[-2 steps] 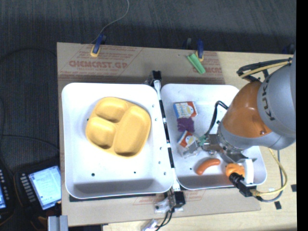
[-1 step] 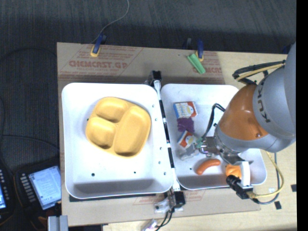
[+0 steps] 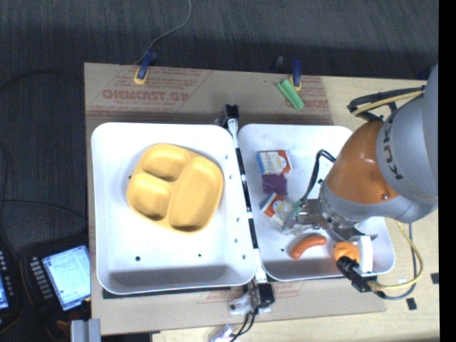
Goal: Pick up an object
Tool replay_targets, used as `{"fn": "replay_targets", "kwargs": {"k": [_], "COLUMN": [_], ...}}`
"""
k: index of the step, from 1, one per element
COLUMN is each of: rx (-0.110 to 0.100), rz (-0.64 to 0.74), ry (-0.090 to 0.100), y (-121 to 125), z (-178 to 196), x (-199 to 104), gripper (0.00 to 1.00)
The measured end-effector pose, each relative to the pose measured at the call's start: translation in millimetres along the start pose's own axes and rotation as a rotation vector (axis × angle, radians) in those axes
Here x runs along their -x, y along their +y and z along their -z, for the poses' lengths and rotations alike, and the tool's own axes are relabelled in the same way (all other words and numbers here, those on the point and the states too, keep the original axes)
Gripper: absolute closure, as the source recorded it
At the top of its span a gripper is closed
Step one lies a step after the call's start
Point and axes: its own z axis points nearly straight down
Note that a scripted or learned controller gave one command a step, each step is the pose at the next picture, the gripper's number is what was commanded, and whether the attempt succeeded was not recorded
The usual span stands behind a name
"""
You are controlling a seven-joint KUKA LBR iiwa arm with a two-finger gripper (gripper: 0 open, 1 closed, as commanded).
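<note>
Arm [image 3: 385, 169]: camera view, highest thing on the bench; grey w/ orange band, reaching in from the right, leaning over the right bin [image 3: 335, 134].
Gripper [image 3: 305, 218]: low in that bin, just behind the orange piece [image 3: 308, 245], nose aimed at the clutter.
Grip state: can't tell, wrist body hides the tip; nothing seen held.
Orange piece: sausage-shaped, lying flat on the bin floor, apart from the rest.
Small packet [image 3: 276, 206]: behind-left of the orange piece, just beside the gripper, maybe touching.
Purple item [image 3: 274, 184]: further behind the orange piece, next to the packet.
Little carton [image 3: 274, 162]: furthest back from the orange piece.
Yellow lobed thing [image 3: 176, 186]: well left of the orange piece, in the left bin [image 3: 107, 212].
Step, my read: approach/descend, grasp not yet shown.
Next move calls for: settle on one target, prob. packet or orange piece, centre over it, close, lift straight; the clutter risks a two-item nudge.
</note>
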Motion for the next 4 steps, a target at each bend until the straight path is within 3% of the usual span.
{"fn": "replay_targets", "kwargs": {"k": [1,2,3,4], "rx": [-0.001,-0.005,-0.001,-0.002], "rz": [0.0,0.003,0.002,0.002], "ry": [0.0,0.002,0.002,0.002], "y": [0,-2,0,0], "z": [0,-11,0,0], "x": [0,0,0,0], "gripper": [0.0,0.0,1.0,0.0]}}
